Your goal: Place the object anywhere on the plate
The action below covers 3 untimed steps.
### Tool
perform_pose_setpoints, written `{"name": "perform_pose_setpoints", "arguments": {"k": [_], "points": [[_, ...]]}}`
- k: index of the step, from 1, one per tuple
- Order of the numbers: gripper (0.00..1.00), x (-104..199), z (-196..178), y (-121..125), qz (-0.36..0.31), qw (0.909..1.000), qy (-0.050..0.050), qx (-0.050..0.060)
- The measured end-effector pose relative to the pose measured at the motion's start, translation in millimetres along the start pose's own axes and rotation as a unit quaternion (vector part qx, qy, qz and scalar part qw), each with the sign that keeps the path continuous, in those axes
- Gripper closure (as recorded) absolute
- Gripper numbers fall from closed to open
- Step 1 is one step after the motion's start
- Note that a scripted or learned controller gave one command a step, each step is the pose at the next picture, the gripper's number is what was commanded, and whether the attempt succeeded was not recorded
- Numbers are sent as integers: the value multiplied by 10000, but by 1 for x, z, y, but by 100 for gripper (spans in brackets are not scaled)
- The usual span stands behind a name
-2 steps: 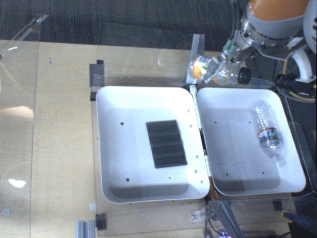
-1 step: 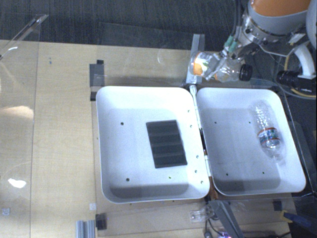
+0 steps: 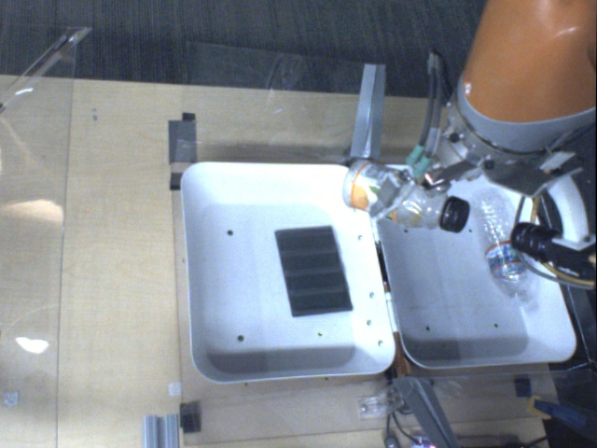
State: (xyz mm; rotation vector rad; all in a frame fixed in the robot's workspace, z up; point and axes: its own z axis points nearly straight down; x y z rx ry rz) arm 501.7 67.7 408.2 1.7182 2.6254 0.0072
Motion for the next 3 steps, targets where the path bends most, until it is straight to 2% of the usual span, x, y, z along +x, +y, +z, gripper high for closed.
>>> {"name": "perform_pose_setpoints", "arguments": {"k": [1, 3], "points": [[100, 57, 64, 42, -407, 9992, 4, 11], [100, 56, 42, 45, -410, 9992, 3, -38]]}}
